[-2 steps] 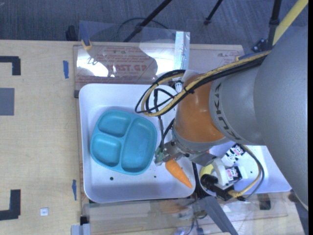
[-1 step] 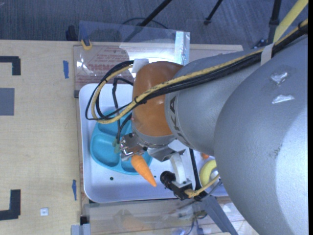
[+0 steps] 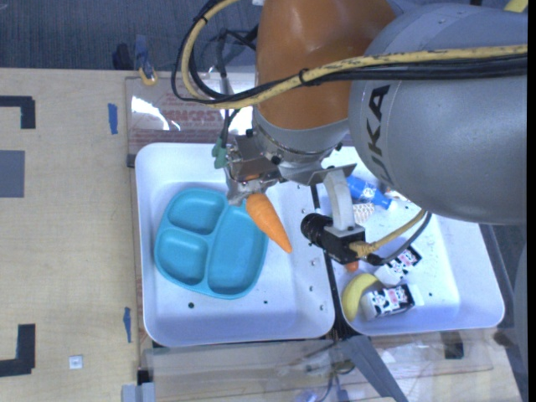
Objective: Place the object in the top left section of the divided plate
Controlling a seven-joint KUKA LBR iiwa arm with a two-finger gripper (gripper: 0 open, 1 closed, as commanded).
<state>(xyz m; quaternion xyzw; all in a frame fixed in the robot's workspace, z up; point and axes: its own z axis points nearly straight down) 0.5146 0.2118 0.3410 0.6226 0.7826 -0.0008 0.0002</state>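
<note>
The grey arm (image 3: pixel 435 99) hangs over the left white bin (image 3: pixel 159 308). The glossy blue divided plate (image 3: pixel 209 245), three rounded sections, is unfilled. The gripper (image 3: pixel 244 184) is closed on the tapered orange carrot (image 3: pixel 268 220), held at the plate's right rim. Placement in the top left section remains.

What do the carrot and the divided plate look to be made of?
Carrot: probably plastic toy food, since its orange surface is smooth, uniform and slightly glossy. Divided plate: likely moulded plastic with a semi-matte finish, given the solid turquoise colour, rounded compartment ridges and soft highlights.
</note>
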